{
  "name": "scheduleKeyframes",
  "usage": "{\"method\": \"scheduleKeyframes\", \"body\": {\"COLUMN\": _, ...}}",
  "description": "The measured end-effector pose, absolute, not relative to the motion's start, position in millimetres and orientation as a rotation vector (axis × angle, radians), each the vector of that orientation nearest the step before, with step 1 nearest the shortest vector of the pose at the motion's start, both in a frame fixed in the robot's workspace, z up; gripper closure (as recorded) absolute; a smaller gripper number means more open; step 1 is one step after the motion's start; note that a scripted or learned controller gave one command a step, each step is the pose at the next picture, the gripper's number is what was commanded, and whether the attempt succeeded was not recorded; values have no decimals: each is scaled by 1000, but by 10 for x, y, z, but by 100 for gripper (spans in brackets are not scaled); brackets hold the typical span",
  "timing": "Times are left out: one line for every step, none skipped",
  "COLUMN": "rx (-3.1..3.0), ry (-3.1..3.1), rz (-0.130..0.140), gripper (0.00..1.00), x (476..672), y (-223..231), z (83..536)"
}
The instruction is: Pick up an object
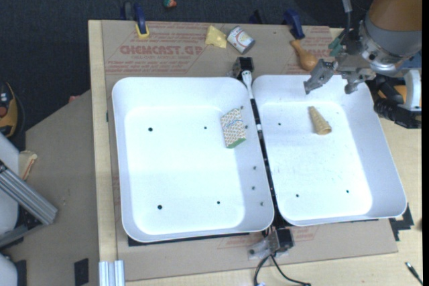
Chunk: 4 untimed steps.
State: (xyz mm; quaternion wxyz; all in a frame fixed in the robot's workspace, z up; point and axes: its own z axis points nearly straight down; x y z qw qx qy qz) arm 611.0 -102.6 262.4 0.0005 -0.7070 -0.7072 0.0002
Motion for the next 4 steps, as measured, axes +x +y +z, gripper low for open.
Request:
{"method": "scheduleKeyframes", "body": {"rx": -2221, "ry": -2210, "rz": 11, "gripper": 0, "x": 5911, "y": -1590, "z": 1174}}
{"method": "scheduleKeyframes", "body": {"rx": -2225, "ry": -2222, "rz": -4, "gripper": 0, "x": 6296, "y": -2164, "z": 839}}
{"method": "scheduleKeyframes", "body": {"rx": -2219, "ry": -2231, "rz": -6, "gripper": 0, "x": 6669, "y": -1585, "z": 949}}
{"method": "scheduleKeyframes", "body": {"rx": -2228, "ry": -2224, "rz": -3, "gripper": 0, "x": 6674, "y": -1861, "z": 1262}}
